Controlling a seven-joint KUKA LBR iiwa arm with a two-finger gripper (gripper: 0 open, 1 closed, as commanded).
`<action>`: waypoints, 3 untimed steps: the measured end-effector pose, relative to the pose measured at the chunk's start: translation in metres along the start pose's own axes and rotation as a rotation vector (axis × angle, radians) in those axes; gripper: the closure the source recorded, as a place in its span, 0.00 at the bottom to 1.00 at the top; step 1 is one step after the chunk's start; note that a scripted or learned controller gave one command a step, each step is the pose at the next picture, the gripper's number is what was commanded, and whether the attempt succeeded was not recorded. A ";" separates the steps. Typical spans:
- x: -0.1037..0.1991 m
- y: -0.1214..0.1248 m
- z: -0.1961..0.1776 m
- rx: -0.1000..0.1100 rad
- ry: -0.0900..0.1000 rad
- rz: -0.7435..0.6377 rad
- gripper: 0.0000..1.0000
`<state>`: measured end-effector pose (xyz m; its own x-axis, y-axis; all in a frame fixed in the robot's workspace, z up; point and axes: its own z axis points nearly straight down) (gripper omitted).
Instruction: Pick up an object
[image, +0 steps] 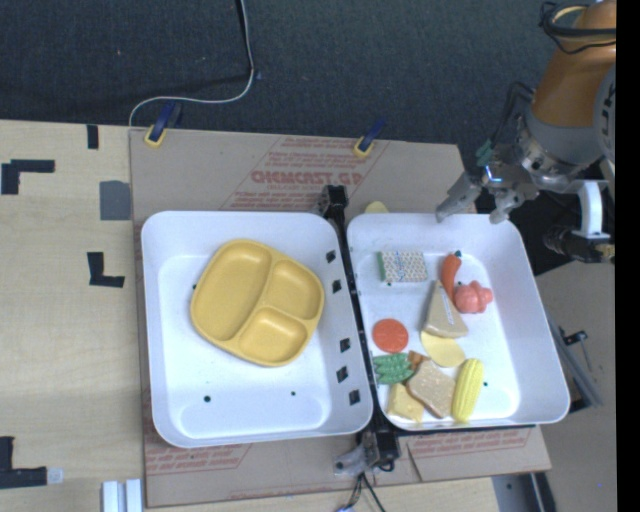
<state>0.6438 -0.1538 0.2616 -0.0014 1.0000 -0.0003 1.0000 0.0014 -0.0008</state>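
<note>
While the claw (478, 201) hangs spread and unladen over the right bin's (535, 330) far rim, I count two white bins; one corn cob (467, 389), bumpy yellow, lies inside.

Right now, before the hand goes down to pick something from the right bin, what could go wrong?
1. The toy food is crowded near the front: the corn, bread slice and green piece touch, so a grab may catch two or push them.
2. The hand hangs above the right bin's far rim and may hit it if it descends straight.
</note>
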 end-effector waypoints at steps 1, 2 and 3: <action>-0.051 -0.002 0.137 0.012 0.001 0.005 0.00; -0.021 0.027 0.174 -0.004 -0.002 -0.002 0.00; -0.020 0.031 0.156 -0.018 -0.002 -0.004 1.00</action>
<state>0.6749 -0.1740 0.1057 -0.0057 1.0000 -0.0024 0.9998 0.0057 0.0176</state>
